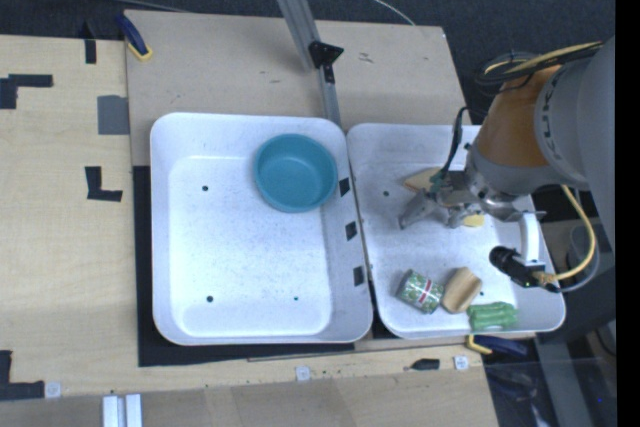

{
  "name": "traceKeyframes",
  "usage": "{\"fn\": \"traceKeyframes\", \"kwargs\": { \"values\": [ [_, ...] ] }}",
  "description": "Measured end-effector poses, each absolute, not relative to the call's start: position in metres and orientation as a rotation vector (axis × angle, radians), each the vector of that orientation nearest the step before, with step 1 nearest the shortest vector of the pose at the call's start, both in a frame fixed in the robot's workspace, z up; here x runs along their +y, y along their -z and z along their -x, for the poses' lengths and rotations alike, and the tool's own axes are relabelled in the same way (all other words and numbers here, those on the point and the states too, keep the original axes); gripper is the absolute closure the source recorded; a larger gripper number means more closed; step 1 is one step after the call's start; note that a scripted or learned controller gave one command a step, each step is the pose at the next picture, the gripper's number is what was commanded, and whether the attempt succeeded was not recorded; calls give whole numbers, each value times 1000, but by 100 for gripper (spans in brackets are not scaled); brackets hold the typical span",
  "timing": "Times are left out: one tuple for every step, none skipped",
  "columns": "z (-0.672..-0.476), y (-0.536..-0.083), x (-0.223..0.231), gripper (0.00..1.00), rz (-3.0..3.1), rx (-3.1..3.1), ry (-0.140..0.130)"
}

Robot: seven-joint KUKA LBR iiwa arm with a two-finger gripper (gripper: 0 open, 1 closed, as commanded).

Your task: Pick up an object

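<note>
In the right bin [385,155], the open gripper [415,213] hovers beside a tan wedge [421,180].

Two bins [180,245], one bowl [295,172], maybe four small objects [421,291].

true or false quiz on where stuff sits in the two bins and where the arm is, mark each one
1. The blue bowl sits in the left bin. True.
2. The green can lies in the left bin. False: it lies in the right bin, near its front edge.
3. The gripper is over the right bin. True.
4. The green object sits at the right bin's far corner beside the bowl. False: it is at the near right corner, next to the tan piece.
5. The bowl is tipped on its side. False: it sits upright, opening up.
</note>
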State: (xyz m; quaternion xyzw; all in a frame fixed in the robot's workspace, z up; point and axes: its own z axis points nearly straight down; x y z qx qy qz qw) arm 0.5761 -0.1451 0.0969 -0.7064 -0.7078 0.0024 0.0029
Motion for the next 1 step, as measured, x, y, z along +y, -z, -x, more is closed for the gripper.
{"fn": "traceKeyframes", "kwargs": {
  "values": [
    [-577,-110,-145,100,2216,-2222,-4]
  ]
}}
